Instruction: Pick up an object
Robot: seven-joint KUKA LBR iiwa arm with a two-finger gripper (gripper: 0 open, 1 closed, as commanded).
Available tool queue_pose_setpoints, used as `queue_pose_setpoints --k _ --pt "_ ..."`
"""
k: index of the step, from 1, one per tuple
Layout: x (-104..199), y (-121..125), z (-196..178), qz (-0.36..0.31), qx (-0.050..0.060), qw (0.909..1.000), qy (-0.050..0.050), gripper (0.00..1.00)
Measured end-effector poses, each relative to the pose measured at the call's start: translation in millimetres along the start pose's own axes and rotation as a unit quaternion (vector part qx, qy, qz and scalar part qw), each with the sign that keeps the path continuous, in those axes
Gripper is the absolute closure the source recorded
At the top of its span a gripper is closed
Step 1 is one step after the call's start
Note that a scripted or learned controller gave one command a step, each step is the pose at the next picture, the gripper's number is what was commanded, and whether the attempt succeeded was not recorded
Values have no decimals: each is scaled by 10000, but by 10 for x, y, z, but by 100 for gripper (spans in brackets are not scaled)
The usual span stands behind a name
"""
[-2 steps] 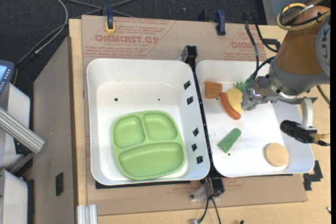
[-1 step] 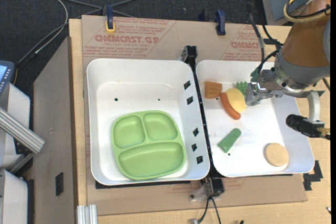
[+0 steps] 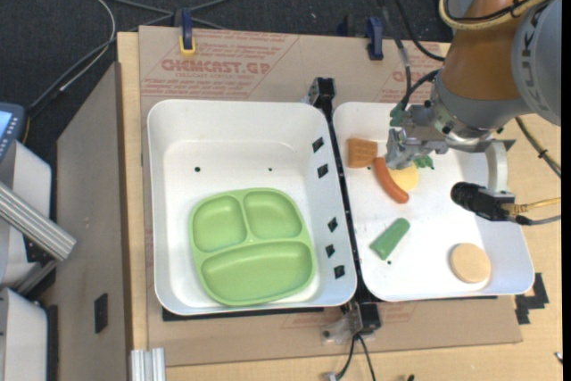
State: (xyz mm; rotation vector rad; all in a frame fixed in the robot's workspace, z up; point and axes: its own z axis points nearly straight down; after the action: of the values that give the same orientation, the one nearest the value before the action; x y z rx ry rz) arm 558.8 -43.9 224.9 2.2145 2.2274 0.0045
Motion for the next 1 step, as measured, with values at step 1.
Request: queue_pose_setpoints --k 1 --pt "452 239 38 12 3 10000 -3 100"
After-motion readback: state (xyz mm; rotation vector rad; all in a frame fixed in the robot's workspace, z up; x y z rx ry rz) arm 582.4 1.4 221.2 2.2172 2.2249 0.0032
